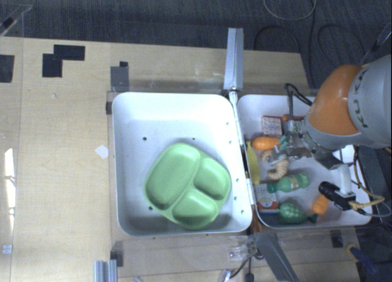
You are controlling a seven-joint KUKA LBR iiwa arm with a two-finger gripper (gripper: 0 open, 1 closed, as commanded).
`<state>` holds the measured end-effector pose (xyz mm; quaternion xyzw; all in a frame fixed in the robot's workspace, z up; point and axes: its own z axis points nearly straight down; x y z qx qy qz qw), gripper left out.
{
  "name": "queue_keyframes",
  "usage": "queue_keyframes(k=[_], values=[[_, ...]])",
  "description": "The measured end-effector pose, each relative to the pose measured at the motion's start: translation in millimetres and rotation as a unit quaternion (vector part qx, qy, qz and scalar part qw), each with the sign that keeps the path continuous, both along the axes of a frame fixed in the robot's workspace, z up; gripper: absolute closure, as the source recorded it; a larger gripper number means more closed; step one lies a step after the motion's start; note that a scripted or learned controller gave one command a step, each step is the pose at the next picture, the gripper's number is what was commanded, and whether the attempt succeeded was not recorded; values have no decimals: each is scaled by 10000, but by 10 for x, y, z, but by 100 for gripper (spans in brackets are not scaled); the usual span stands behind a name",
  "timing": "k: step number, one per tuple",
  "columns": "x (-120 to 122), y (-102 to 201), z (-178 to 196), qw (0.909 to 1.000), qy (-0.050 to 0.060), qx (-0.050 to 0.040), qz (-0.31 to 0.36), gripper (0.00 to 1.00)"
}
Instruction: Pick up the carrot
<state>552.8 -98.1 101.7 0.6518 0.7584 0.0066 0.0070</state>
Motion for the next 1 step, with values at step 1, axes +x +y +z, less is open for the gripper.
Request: queue_keyframes(k=[1], values=[[868,494,1139,9960,64,3,-890,100]])
